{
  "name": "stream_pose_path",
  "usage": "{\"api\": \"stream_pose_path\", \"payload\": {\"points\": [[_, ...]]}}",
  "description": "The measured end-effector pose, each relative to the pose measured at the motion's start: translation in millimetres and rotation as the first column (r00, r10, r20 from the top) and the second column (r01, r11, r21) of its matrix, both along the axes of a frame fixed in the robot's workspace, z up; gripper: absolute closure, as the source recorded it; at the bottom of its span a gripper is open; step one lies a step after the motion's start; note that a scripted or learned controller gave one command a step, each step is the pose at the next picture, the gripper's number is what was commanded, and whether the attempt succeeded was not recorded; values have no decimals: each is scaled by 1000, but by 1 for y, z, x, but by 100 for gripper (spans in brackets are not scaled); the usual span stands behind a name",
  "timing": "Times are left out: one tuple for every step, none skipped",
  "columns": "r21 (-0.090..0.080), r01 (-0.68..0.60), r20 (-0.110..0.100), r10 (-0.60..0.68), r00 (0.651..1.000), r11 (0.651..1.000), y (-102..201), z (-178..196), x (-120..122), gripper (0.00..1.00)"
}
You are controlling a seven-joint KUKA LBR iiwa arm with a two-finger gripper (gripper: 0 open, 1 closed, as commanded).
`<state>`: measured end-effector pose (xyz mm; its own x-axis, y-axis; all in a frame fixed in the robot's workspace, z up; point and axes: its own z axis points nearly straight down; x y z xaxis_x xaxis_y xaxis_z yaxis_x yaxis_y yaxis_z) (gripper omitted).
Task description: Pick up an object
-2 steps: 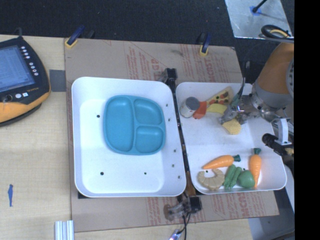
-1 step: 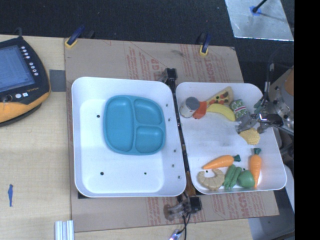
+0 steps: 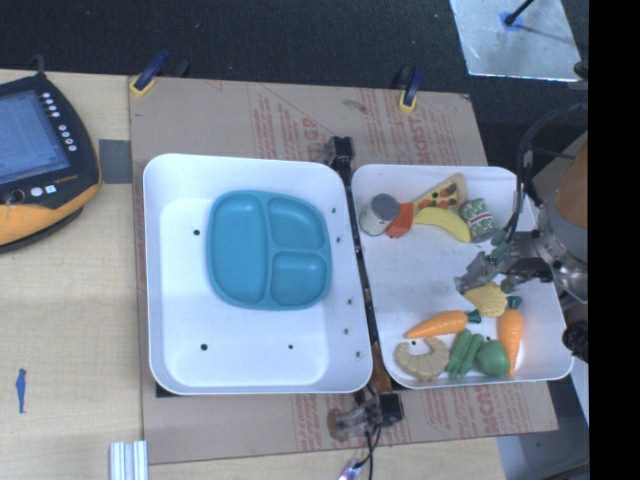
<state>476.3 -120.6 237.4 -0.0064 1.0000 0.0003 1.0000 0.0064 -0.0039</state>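
a light wooden counter [image 3: 70, 318] seen from above, with a sheet of brown cardboard [image 3: 250, 118] printed with faint red lettering laid over its middle and held at the far edge by two blue and yellow clamps [image 3: 150, 73]. beyond the counter the floor is dark carpet [image 3: 250, 13], with a pale sheet [image 3: 510, 23] lying on it at the far right. at the far left of the counter rests an orange and grey control pendant [image 3: 35, 163] with a screen. two shallow white bins sit side by side on the cardboard. the left bin [image 3: 175, 358] holds a teal divided plate [image 3: 268, 250]. the right bin [image 3: 410, 268] holds toy food: at its far side a pizza slice [image 3: 440, 193], a yellow banana [image 3: 445, 223], a small green and white piece [image 3: 476, 214] and a grey disc with a red piece [image 3: 385, 213]; at its near side two orange carrots [image 3: 436, 324], a green vegetable [image 3: 478, 356] and a tan cookie-like piece [image 3: 420, 360]. the grey arm reaches in from the right, and its gripper [image 3: 487, 273] sits low over the right side of the right bin, just above a small yellow piece [image 3: 486, 299]. i cannot tell whether the dark fingers are open or closed, or whether they touch anything.
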Motion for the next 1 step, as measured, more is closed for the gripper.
{"api": "stream_pose_path", "payload": {"points": [[-1,-1,2,1,1000,1000,63,16,0,100]]}}
